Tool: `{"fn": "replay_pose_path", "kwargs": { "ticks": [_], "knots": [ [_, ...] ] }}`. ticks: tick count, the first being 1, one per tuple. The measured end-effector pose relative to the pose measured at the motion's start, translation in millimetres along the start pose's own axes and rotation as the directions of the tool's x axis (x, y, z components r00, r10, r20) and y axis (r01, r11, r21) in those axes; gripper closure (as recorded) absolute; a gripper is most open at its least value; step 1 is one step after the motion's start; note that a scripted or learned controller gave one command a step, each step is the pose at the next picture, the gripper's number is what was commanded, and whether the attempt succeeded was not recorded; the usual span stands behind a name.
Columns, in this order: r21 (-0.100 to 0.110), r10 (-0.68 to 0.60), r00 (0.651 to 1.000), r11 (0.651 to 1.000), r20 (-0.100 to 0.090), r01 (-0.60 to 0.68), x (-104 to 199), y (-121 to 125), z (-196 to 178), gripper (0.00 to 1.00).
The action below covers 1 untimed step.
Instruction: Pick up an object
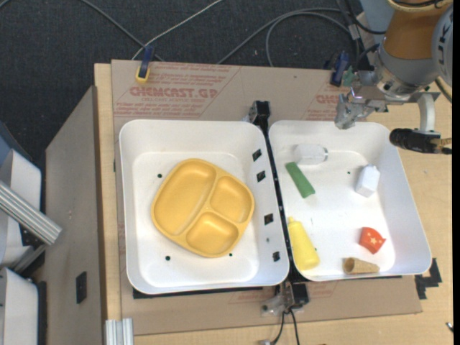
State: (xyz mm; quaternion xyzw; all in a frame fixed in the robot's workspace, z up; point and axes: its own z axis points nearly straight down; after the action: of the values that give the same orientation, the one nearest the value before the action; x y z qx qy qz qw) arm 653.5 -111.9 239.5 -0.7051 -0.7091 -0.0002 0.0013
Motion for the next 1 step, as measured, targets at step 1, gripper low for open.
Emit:
{"fn": "replay_pose_path", "kwargs": {
  "ticks": [1],
  "knots": [
    [0.001, 0.001, 1.000, 1.000, 0.000, -0.001, 54.1, 0.1, 11.9, 1.00]
  ]
}}
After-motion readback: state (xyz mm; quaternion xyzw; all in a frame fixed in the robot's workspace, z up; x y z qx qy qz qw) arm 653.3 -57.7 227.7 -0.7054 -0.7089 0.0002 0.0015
